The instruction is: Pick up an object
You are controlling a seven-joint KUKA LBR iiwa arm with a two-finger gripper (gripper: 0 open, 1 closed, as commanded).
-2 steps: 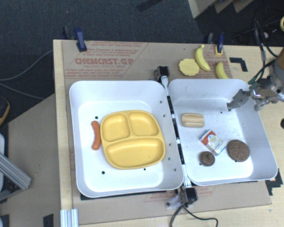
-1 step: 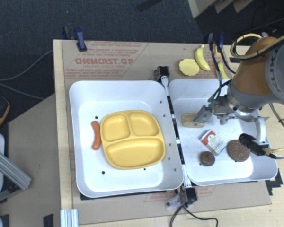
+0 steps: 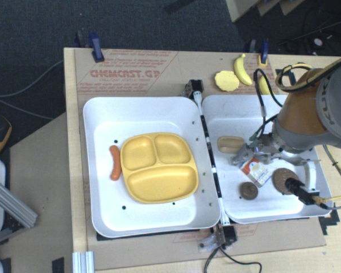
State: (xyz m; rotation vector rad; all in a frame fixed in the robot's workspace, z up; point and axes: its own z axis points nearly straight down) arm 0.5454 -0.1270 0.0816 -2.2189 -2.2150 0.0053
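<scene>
The right bin (image 3: pixel 273 212) holds a tan oval piece (image 3: pixel 229 144), a red and white packet (image 3: pixel 256 171), a small brown round piece (image 3: pixel 249 191) and a larger brown disc (image 3: pixel 282 180). My gripper (image 3: pixel 248 154) is low in this bin, just above the packet's upper left corner and right of the tan piece. Nothing is visibly held. The grey arm with its orange band (image 3: pixel 302 114) comes in from the right over the bin's far right side.
The left bin (image 3: pixel 102 118) holds a yellow divided plate (image 3: pixel 159 167) with an orange sausage (image 3: pixel 115 162) beside its left edge. A banana (image 3: pixel 242 70) and a yellow lump (image 3: pixel 227 81) lie on the bench behind the right bin. Cables loop near the arm.
</scene>
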